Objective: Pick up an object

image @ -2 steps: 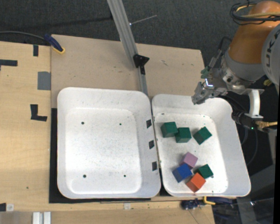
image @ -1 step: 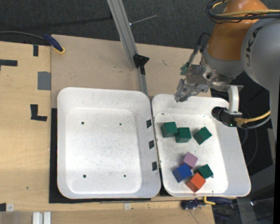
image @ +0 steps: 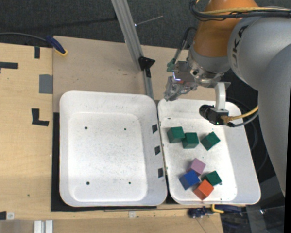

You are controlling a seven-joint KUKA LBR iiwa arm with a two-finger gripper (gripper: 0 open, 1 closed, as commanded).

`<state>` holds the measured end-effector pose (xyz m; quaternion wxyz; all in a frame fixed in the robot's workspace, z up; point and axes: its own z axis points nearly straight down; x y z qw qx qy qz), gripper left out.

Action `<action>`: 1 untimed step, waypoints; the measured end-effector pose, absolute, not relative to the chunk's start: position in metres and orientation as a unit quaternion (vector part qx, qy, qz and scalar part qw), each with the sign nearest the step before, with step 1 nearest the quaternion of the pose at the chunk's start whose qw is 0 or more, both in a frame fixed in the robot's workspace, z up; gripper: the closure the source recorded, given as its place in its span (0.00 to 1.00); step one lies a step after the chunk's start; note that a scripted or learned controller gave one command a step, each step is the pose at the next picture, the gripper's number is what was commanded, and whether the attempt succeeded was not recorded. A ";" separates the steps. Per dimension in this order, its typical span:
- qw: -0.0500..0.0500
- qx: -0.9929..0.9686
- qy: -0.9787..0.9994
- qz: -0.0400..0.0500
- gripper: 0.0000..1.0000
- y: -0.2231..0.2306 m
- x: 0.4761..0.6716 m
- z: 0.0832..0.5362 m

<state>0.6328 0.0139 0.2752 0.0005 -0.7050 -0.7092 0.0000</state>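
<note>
Camera view: gripper [image: 172,94] over right bin [image: 245,158] top-left corner, finger state can't tell; three green cubes [image: 175,134] in rough left-right row.

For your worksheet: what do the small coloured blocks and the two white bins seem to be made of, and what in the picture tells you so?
Blocks, e.g. the orange block and blue block: probably painted wood or plastic; flat matte colour, sharp cube edges, no visible grain. White bins: likely moulded plastic; smooth rounded rims, slight sheen, faint speckling.

The arm [image: 256,41] is cut off by the top and right edges.
</note>
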 end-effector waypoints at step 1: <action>0.001 -0.705 -0.710 0.000 1.00 0.074 0.636 0.262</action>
